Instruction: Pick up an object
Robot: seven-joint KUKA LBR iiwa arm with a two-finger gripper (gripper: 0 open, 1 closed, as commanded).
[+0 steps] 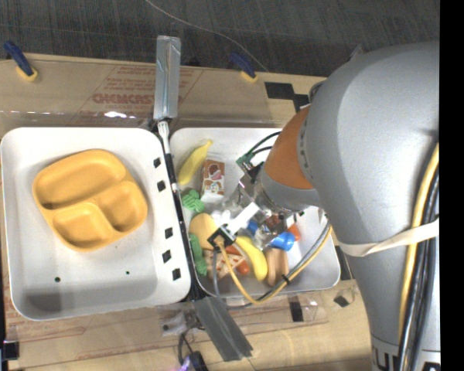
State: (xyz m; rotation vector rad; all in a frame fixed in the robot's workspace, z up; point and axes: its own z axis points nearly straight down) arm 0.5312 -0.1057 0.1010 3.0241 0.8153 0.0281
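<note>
The grey arm (379, 168) reaches in from the right and bends down over the right bin (321, 273), its orange band (290, 157) showing above the wrist. The pincer (230, 234) sits low among the toys in the middle of that bin; whether it is spread or pressed together cannot be told, since the wrist and cables cover it, and nothing can be seen pinched in it.

The right bin holds a crowded heap. A yellow banana (193, 163) lies near its upper left corner, with a small printed carton (212, 180) just beside it. Below them sits a green toy (191, 201), then a pale yellow round piece (203, 226). A second banana (252, 255) lies near the bin's lower middle, touching an orange-red piece (237, 265) and next to a tan sausage-like item (276, 267). A blue piece (282, 243) rests just right of the pincer.

The left bin (85, 277) carries 1 yellow divided tray (89, 199) with 3 compartments, set toward its upper left. Both bins stand side by side on the counter (77, 87), which is lined with brown cardboard.
</note>
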